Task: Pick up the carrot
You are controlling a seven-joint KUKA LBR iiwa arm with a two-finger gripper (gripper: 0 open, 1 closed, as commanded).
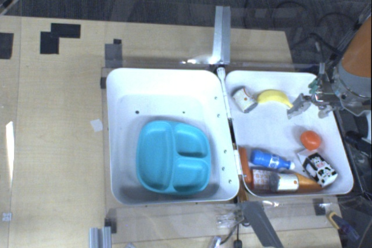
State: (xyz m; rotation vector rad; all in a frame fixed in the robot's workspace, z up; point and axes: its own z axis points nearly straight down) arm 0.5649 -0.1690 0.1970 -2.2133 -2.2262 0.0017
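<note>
One carrot (243, 166) against bin wall (235, 142)

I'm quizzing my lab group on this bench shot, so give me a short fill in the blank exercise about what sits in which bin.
1. The blue divided tray lies in the ____ bin.
2. The banana in the right bin is ____ in colour.
3. The gripper hovers over the ____ bin, just right of the banana.
4. The blue bottle lies ____ the banana, toward the view's bottom edge.

Missing words: left; yellow; right; below
</note>
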